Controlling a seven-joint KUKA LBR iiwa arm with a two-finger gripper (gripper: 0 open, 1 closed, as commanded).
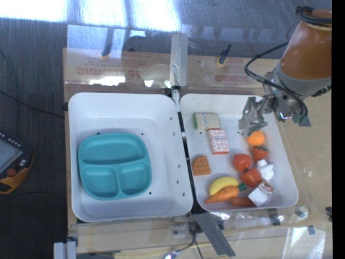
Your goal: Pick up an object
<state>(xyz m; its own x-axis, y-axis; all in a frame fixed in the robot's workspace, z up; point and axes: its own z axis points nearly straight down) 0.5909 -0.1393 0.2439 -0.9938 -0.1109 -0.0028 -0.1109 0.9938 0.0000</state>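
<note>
I see the end effector (252, 117) low in the right bin (288, 169), fingers apart, nothing between them; small orange (256, 138) at its 5 o'clock.

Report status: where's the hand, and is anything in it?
Hand over right bin, far side, nothing visibly held. Orange fruit just beside it. Tomatoes and carrot crowd nearby.

Dark ribbed floor (32, 58) surrounds the wooden bench (312, 161); bright glare (124, 4) falls at the top.

Arm (307, 53) reached in from right, orange band uppermost; pincer (252, 124) hung low, pointing down-left
</note>
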